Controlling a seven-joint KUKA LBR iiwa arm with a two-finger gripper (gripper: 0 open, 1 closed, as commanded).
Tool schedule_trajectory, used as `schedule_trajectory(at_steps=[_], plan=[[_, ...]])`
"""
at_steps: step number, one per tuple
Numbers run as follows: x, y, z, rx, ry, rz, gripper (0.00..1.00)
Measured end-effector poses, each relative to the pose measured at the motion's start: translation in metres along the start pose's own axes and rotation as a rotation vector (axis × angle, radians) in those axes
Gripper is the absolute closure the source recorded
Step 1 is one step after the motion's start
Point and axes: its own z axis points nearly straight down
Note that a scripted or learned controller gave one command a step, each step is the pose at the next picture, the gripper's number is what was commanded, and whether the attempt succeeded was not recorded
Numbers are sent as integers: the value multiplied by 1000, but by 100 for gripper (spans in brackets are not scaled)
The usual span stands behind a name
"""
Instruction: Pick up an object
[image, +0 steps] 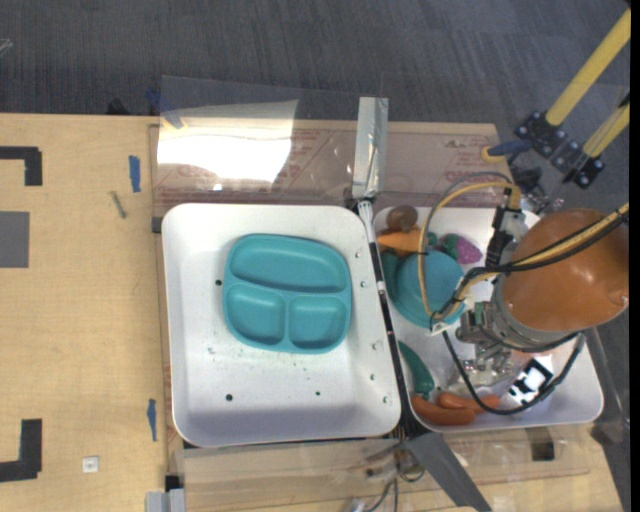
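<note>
The gripper (482, 368) hangs low in the right bin (580, 400), just above an orange object (445, 405) at the front edge, while a teal tray (288, 292) lies in the left bin (190, 330).

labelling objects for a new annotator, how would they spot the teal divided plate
Start at the left white bin. The teal plastic plate lies flat near its middle, alone there. Three moulded compartments, one long above two small, set it apart from the round teal bowl in the right bin.

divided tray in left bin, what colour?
Teal, plain with no pattern. The tray shows clearly in the camera view, lying in the left bin.
</note>
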Motion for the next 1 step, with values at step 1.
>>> schedule_trajectory(at_steps=[1], plan=[[-1, 9, -1, 13, 1, 0, 100]])
